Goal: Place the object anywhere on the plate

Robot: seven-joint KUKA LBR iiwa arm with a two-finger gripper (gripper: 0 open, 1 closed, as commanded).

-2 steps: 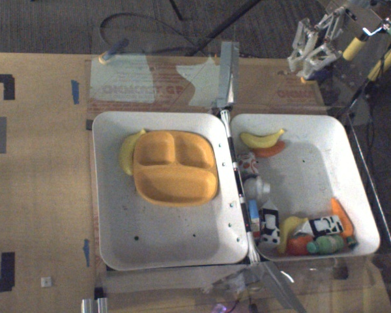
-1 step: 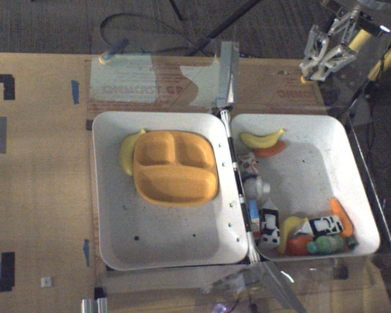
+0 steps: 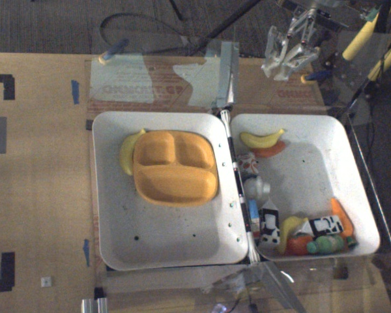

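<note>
An orange plate (image 3: pixel 176 168) with three compartments lies in the upper half of the left bin (image 3: pixel 117 240). A yellow banana (image 3: pixel 126 154) sticks out from under the plate's left edge. In the right bin (image 3: pixel 313 168) another banana (image 3: pixel 262 137) rests on an orange piece (image 3: pixel 274 150) by the far wall. My gripper (image 3: pixel 283 57) hangs high beyond the right bin's far edge, over the cardboard, open, with nothing between its pale fingers.
Small toys line the right bin's left wall: a brown-white figure (image 3: pixel 247 165), a white piece (image 3: pixel 255 188) and a black-and-white carton (image 3: pixel 269 227). A banana (image 3: pixel 290 230), carrot (image 3: pixel 342 217), green toy (image 3: pixel 326 244) and printed box (image 3: pixel 326 225) crowd its near corner.
</note>
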